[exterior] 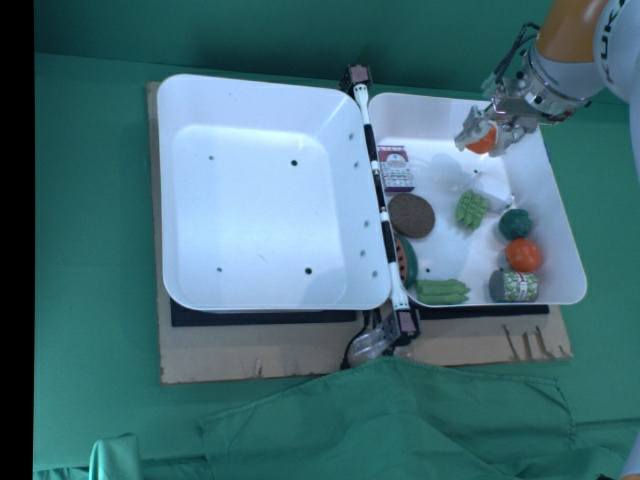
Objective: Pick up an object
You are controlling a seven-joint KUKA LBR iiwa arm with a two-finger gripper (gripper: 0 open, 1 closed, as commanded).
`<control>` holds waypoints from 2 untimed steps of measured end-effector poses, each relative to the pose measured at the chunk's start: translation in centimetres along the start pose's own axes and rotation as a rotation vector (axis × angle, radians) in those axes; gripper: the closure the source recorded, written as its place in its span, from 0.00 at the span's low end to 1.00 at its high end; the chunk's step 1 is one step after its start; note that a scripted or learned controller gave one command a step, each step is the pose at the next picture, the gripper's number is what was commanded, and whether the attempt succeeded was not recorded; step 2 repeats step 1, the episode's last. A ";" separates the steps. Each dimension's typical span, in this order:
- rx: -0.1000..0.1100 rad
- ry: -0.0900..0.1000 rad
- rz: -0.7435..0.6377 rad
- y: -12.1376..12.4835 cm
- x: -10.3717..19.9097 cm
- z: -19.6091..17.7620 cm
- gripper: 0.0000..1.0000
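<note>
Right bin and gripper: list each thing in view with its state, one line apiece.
gripper: raised over the right bin's far end, shut on orange object.
orange object: held between the fingers.
small box: lying flat by the divider.
brown disc: lying flat.
green can: on its side.
orange ball: resting loose.
dark green ball: resting loose.
pea pods: lying at the near wall.
left bin: sitting level.

One fixed camera looks down at a slant on the bench [100, 218] from above its near edge, far enough back to take in both white bins [260, 193] whole (the arm [590, 18] enters at the far right corner).
</note>
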State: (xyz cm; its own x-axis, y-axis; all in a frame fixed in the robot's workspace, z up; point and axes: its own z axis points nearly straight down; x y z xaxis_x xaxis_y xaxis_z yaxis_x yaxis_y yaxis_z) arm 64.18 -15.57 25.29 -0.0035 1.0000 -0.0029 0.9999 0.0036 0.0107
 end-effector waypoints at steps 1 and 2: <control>-0.002 -0.001 0.012 0.6 -0.2 -6.7 1.00; -0.002 -0.001 0.012 0.6 -0.2 -6.7 1.00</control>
